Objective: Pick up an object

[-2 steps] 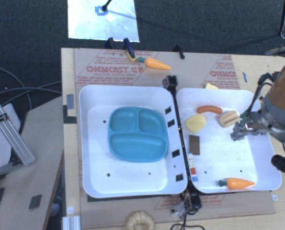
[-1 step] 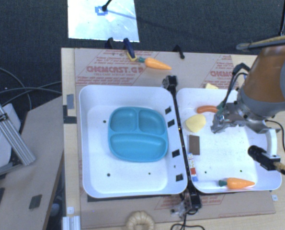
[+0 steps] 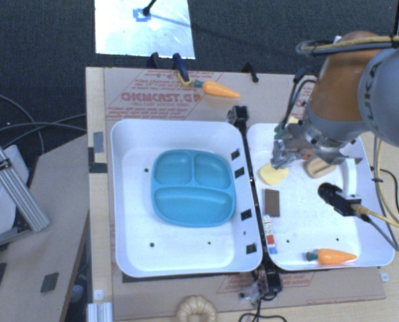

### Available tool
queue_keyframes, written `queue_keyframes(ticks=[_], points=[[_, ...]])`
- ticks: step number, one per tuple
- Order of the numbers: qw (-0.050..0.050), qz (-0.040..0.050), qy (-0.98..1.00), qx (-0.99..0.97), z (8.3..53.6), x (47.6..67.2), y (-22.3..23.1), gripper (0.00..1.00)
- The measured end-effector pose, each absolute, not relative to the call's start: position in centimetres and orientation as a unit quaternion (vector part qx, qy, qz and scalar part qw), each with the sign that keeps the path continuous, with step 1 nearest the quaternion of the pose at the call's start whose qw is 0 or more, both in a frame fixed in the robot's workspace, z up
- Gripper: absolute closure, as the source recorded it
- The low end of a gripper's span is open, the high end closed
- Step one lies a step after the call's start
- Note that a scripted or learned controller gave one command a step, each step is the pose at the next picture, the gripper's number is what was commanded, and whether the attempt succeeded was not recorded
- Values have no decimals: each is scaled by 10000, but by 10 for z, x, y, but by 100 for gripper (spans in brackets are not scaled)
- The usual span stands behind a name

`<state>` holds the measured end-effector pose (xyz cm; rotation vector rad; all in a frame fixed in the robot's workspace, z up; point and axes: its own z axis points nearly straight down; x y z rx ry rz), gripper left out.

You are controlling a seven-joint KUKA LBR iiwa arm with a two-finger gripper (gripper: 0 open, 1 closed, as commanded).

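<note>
The end effector (image 3: pixel 280 158) is seen low in the right bin (image 3: pixel 300 247), just above a flat pale yellow disc (image 3: pixel 273 175); whether anything is gripped, or how wide it is set, cannot be told. The disc is judged light, thin and stiff, lying flush, so an edge hold is called for and slipping is likely. A toy carrot (image 3: pixel 332 255) near the front rim is judged easier: rigid, rounded, best taken across its middle.
</note>
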<state>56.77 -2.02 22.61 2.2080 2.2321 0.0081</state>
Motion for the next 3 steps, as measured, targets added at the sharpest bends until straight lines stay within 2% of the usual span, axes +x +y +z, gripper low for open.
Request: queue_keyframes(ticks=[1,2,3], points=[[11,25,7104,7038,236,596,28,100],[5,2,7090,7052,214,603,38,100],[8,11,7080,7062,230,604,32,100]])
